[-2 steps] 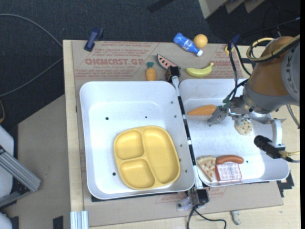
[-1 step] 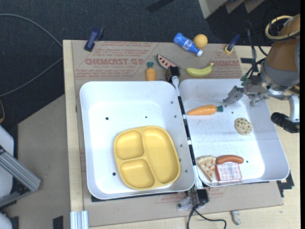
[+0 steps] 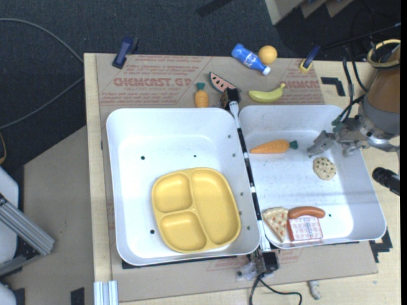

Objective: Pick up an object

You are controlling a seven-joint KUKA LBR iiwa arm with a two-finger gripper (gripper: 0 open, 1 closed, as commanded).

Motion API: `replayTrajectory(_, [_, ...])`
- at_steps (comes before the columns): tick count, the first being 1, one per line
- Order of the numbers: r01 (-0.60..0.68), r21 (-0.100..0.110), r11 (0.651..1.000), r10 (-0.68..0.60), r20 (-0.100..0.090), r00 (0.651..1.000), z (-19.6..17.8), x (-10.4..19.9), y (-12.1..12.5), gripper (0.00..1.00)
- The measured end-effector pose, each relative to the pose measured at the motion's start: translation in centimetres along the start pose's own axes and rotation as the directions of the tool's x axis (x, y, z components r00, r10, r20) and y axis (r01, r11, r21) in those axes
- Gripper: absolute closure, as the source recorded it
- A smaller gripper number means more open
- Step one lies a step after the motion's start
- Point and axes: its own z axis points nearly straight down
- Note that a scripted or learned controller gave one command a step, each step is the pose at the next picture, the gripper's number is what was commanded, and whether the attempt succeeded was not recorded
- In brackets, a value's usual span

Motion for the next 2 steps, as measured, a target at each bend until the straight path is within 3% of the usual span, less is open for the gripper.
replayTrajectory(1, [0.000,0.001,1.000,0.000,-0.001,1.000,4.0,-0.8,-0.8,0.00])
replayTrajectory(2, [0.001,-0.003,1.000,-0.001,0.001,1.000,2.9,-0.8,-0.7,1.00])
